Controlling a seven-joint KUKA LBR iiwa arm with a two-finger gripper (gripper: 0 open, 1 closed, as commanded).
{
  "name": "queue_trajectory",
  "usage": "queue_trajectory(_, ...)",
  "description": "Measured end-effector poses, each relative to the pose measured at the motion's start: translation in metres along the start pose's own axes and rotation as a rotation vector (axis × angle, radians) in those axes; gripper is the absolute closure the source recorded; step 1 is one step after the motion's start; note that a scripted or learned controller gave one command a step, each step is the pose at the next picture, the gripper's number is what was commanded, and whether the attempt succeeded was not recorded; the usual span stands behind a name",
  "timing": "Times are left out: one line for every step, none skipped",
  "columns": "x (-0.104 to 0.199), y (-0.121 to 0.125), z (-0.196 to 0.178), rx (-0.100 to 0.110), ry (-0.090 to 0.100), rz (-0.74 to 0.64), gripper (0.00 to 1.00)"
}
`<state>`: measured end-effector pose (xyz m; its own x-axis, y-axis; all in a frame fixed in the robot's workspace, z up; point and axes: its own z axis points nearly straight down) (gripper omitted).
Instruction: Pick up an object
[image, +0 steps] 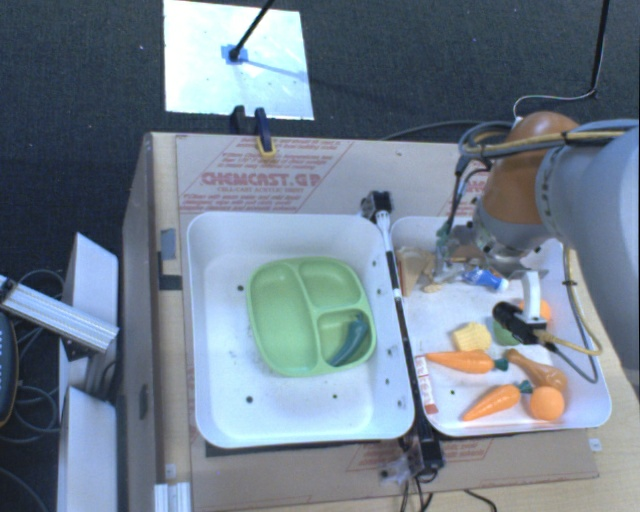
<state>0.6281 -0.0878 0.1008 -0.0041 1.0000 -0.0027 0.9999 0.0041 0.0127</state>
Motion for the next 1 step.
queue_trajectory(-0.0002,-0.0002,0.0001,0.0,0.0,0.0,0.0)
